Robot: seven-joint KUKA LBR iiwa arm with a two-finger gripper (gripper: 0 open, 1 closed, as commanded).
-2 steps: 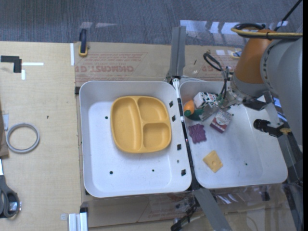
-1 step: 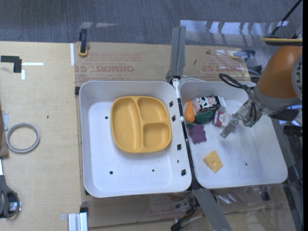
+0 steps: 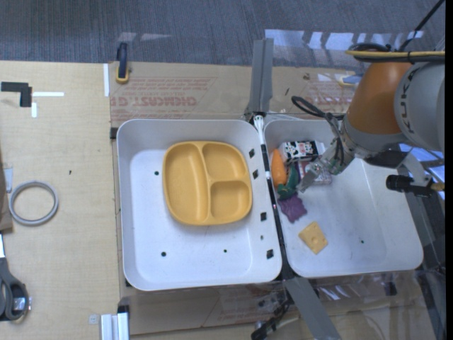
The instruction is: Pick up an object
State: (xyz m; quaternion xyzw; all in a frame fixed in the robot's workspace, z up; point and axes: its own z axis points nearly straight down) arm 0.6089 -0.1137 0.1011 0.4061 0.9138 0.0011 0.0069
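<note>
My gripper [image 3: 309, 179] reaches down into the left part of the right bin [image 3: 368, 253], coming from the grey arm with the orange band [image 3: 375, 101] at the upper right. Its tip sits among a cluster of small objects. An orange carrot-like piece [image 3: 278, 167] and a green piece [image 3: 289, 184] lie just left of the tip. A purple piece [image 3: 291, 207] lies right below it. A black-and-white packet [image 3: 300, 149] rests behind it near the bin's back wall. A yellow cheese-like wedge [image 3: 313, 237] lies apart, nearer the front.
The left bin [image 3: 141, 246] holds a yellow divided plate [image 3: 207, 183]. A grey divider ridge [image 3: 269, 190] separates the two bins. On the wooden bench at the left lie a grey ring [image 3: 31, 202] and scissors [image 3: 10, 296].
</note>
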